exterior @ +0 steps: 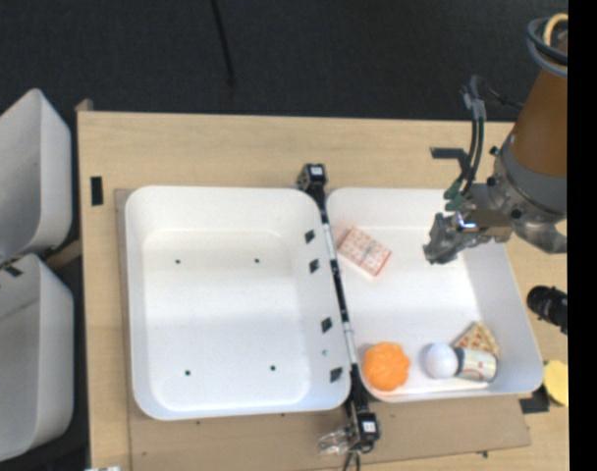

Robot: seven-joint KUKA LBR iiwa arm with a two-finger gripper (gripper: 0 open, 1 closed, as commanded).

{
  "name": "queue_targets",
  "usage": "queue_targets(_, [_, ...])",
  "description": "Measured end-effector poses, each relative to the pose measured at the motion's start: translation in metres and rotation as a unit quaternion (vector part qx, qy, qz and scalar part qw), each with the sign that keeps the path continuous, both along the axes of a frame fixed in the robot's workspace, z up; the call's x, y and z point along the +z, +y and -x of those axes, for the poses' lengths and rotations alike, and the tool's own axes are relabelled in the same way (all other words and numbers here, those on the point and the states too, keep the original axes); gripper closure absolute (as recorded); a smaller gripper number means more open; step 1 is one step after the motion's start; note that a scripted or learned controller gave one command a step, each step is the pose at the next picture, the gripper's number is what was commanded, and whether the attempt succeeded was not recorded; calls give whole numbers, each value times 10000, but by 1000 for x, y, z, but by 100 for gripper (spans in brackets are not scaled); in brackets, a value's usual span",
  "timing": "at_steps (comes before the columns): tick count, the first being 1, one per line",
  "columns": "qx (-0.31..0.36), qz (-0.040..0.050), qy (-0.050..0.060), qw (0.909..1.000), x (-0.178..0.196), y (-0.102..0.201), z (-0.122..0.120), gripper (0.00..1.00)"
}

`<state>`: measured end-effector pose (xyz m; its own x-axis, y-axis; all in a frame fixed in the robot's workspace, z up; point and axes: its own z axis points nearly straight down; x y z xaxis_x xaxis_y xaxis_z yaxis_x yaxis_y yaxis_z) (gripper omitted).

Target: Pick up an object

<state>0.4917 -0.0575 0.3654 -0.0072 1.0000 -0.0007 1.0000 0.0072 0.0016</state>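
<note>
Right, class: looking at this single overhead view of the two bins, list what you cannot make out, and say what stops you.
- End effector: dark and small in the camera view; open or shut cannot be told.
- Patterned packet: print too small to read.
- Cup-like item beside the white ball: partly covered by the ball, what it is stays unclear.
- Triangular patterned piece: lower edge hidden by that item.
- Arm: cut off by the right side of the view.
</note>
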Motion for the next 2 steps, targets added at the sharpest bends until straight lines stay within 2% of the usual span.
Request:
queue_targets(1, [-3,2,20,10000,-5,48,0,100])
queue_targets(2, [-2,-1,-62,10000,136,90,-1,100])
